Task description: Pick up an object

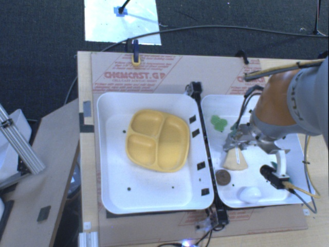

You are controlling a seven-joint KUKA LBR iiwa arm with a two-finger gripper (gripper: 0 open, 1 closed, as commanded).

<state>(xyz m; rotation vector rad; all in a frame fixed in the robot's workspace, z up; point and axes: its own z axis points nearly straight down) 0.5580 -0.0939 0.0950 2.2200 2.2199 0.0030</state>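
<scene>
While hanging over the right bin (293, 189), hovering at the tan wedge's (235, 160) twelve o'clock, gripper (237, 139) state untellable, needing descent before pinching.

The floor (46, 30) was dark, speckled carpet. A pale square sheet (121, 14) lay on it at the top, with a small blue mark and a thin black rod slanting across. Black cables (226, 30) trailed over the carpet toward the bench. The bench top (154, 71) was light board printed with red lettering, a blue-and-yellow clamp (135, 53) at its far edge. At left stood a tan board surface (51, 153) and a ribbed aluminium rail (20, 143).
</scene>
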